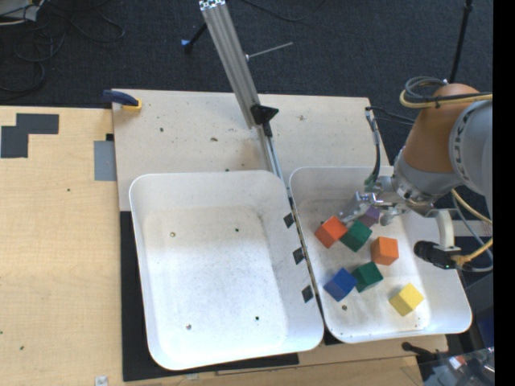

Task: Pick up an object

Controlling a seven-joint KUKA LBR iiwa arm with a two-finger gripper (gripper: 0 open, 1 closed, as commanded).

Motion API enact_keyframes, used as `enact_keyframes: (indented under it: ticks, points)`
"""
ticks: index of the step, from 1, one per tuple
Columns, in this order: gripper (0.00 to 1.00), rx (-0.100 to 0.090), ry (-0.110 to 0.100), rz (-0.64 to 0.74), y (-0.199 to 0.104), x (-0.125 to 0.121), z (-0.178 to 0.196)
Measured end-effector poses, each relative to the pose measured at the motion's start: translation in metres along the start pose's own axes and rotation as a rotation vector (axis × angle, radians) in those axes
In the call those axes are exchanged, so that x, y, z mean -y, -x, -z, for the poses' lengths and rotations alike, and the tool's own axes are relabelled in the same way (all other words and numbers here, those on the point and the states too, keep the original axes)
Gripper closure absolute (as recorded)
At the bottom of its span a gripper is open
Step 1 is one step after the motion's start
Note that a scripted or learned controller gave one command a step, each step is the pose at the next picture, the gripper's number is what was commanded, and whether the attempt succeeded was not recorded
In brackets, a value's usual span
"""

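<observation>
Six cubes lie in the right bin (451, 316) — the gripper (372, 207), fingers' state unclear, hangs just above-right of the green cube (356, 236).

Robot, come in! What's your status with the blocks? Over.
Tool low in the right white bin, above a small purple block. Nothing visibly held. Orange cube and green cube crowd close.

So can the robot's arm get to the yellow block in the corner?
Probably yes. The yellow block sits apart from the other blocks near the right bin's front edge, with open space above it and the end effector already over that bin.
</observation>
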State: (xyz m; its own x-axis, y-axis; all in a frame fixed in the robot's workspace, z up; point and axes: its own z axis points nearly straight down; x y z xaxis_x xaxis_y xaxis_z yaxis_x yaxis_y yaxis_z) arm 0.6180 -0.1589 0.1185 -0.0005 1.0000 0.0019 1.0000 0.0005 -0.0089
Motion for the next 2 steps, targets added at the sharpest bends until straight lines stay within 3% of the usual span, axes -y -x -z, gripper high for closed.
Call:
enact_keyframes:
  ticks: [1, 2]
  points:
    - [0.0, 0.002, 0.006, -0.002, -0.001, 0.0, -0.029]
    - [1.0, 0.001, 0.007, -0.004, 0.0, 0.0, -0.018]
